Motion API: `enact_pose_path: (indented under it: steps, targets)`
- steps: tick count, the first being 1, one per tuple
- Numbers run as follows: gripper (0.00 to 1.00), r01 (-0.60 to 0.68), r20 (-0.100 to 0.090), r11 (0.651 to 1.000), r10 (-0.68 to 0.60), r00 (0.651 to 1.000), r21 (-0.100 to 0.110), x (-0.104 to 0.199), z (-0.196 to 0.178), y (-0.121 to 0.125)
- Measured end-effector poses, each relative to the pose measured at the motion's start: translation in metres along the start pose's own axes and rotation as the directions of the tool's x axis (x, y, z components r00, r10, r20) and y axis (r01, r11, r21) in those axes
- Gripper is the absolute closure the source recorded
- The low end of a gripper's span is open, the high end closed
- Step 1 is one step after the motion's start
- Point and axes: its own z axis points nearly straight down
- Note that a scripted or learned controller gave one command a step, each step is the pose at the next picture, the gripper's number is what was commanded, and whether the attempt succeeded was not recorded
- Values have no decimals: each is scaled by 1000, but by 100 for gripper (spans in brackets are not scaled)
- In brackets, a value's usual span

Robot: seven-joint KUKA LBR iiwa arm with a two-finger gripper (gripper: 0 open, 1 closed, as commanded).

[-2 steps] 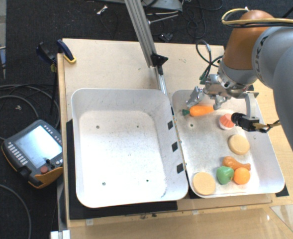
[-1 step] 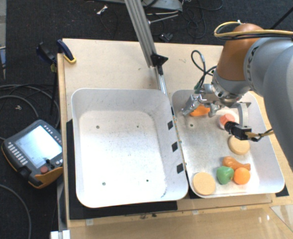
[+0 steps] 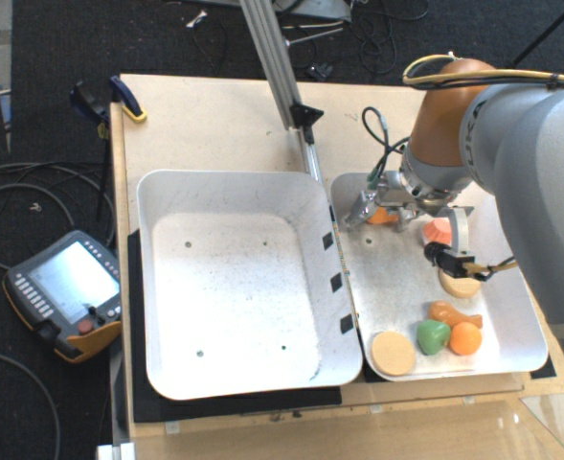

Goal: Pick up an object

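Observation:
My gripper (image 3: pixel 379 211) reaches down into the back left part of the right bin (image 3: pixel 396 266). A small orange object (image 3: pixel 383 217) shows right at the fingers, partly hidden by them. I cannot see whether the fingers hold it. A pink piece (image 3: pixel 439 229) lies just to its right, behind the wrist. Toward the bin's front lie a tan round disc (image 3: pixel 394 352), a green object (image 3: pixel 433 336), an orange ball (image 3: pixel 465 339), a brownish-orange piece (image 3: pixel 443 312) and a pale yellow piece (image 3: pixel 460 284).
The left bin (image 3: pixel 229 276) sits beside the right one. A slanted metal pole (image 3: pixel 274 51) crosses above the bins' shared edge. A teach pendant (image 3: pixel 66 295) lies on the floor at the left. A cable (image 3: pixel 382 142) loops near the wrist.

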Motion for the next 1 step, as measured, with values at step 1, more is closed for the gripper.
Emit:
enact_pose_path:
  steps: [1]
  targets:
    - [100, -1, 0, 1000, 1, 1000, -3, 0, -12, 1]
